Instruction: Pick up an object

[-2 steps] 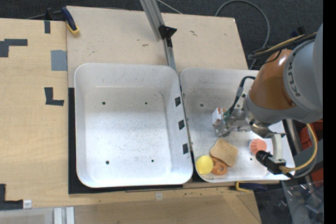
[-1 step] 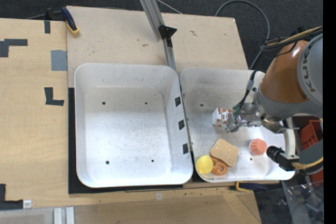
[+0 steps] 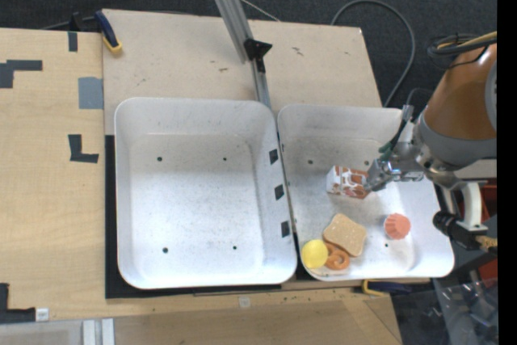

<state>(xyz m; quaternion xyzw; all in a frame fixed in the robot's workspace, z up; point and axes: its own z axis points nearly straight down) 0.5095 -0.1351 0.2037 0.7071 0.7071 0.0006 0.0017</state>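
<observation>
Right bin (image 3: 323,125) holds 5 things. Nearest the front: 1 yellow lemon (image 3: 314,254), 1 orange ring (image 3: 338,260), 1 bread slice (image 3: 346,234), 1 pink cup (image 3: 397,226). Farther back: 1 red-white packet (image 3: 347,183), touching gripper (image 3: 376,178). Arm enters from right, wrist bent down; grip state cannot be told.

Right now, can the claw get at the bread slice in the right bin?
Probably yes. The claw sits low in the right bin by the red-and-white packet, and the bread slice lies just nearer the camera, top uncovered. The yellow ball and orange ring crowd its near edge.
</observation>
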